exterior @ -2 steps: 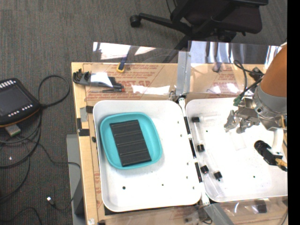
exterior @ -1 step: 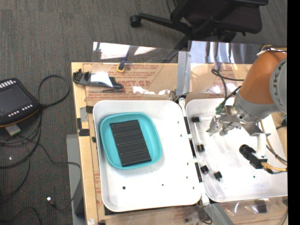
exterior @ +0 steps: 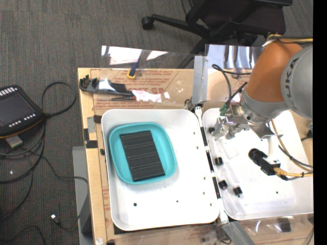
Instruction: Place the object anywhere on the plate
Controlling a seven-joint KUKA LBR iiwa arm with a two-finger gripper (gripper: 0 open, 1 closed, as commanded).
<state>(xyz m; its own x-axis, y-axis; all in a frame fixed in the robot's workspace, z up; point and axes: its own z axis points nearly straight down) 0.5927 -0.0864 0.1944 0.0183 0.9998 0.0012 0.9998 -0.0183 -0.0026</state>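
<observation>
A dark ridged rectangular object (exterior: pixel 143 155) lay flat on the teal plate (exterior: pixel 169 142), left of centre in the frame, inside the left white bin (exterior: pixel 153 213). Judged from that, the placing step looked done. The gripper (exterior: pixel 225 128) sat well apart, over the upper left corner of the right white bin (exterior: pixel 286 208), right of centre; its jaw state could not be told. Any next move would only need the arm to stay clear of the plate.

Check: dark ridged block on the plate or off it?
On. The dark ridged block lies flat inside the teal plate, in the left bin.
</observation>
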